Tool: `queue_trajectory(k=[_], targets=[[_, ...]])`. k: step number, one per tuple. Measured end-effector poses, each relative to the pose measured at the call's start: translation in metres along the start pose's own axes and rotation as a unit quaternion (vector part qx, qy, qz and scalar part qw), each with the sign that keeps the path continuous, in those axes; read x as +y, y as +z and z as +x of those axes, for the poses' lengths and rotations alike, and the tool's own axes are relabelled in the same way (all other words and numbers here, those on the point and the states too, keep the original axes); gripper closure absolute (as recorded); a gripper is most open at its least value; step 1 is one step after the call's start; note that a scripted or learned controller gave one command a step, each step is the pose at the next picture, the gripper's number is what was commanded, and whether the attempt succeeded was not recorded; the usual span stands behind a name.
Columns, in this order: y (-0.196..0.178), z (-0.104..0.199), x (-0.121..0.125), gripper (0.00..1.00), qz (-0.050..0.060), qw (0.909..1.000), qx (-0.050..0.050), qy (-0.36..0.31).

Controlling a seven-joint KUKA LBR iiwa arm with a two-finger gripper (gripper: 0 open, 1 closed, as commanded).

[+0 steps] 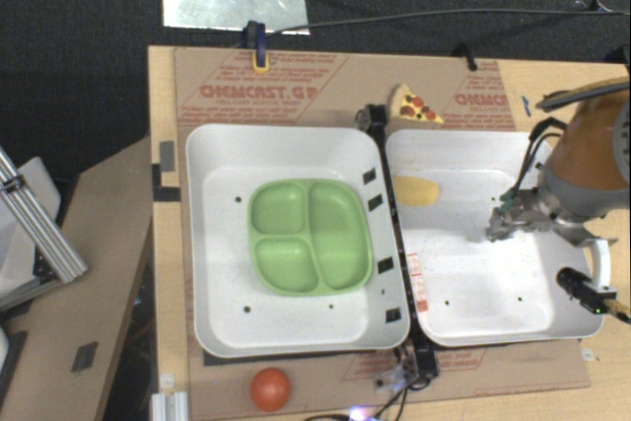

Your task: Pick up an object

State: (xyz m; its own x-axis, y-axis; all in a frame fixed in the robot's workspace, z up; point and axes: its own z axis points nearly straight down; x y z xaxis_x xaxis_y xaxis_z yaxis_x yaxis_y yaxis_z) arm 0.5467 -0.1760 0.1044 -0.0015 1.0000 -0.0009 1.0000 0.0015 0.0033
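Note:
A pale yellow flat object (417, 191) lies near the far left corner of the right bin (463, 311). My gripper (500, 226) hangs low over the middle right of that bin, well to the right of the yellow object and apart from it. A green divided plate (310, 236) rests in the left bin (222, 311). A toy pizza slice (415, 105) lies on the bench behind the bins. An orange-red ball (269, 388) sits on the bench in front of the left bin.
The arm's orange band (592, 143) and grey wrist reach over the right bin's right side. A blue clamp (256, 42) stands at the bench's far edge. Cables and black clips run along the divider (386, 212) between the bins.

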Motion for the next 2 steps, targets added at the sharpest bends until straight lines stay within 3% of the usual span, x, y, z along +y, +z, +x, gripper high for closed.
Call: queue_trajectory(k=[2], targets=[[-0.119,-0.001,0.005,1.00,-0.002,1.0000,-0.001,-0.002]])
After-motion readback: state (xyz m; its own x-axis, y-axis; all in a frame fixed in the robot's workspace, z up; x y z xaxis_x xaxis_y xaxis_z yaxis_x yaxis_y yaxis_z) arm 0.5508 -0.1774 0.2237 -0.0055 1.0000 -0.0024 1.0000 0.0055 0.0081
